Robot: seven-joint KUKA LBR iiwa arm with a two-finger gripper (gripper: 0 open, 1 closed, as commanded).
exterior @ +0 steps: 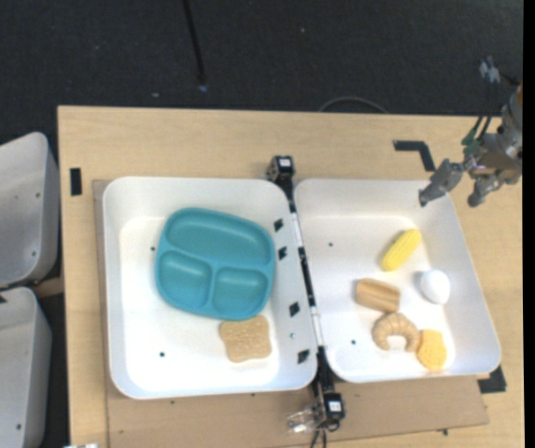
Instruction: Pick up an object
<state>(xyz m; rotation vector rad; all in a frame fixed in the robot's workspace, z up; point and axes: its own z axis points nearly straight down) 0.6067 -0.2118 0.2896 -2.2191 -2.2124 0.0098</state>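
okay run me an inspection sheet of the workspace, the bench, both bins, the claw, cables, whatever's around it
Surface: tan wooden bench bearing two white bins side by side.
Job's things: right bin holds a corn cob, white egg, bread roll, croissant and a yellow piece.
Clutter: left bin holds a teal divided plate and a toast slice.
Grippers: claw hovers above the right bin's far right corner, open, holding nothing.
Cables: thin dark cable crosses the floor behind the bench.
Surroundings: dark floor; white panels at left.

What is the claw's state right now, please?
Claw: open, holding nothing, hovering over the right bin's far right corner.
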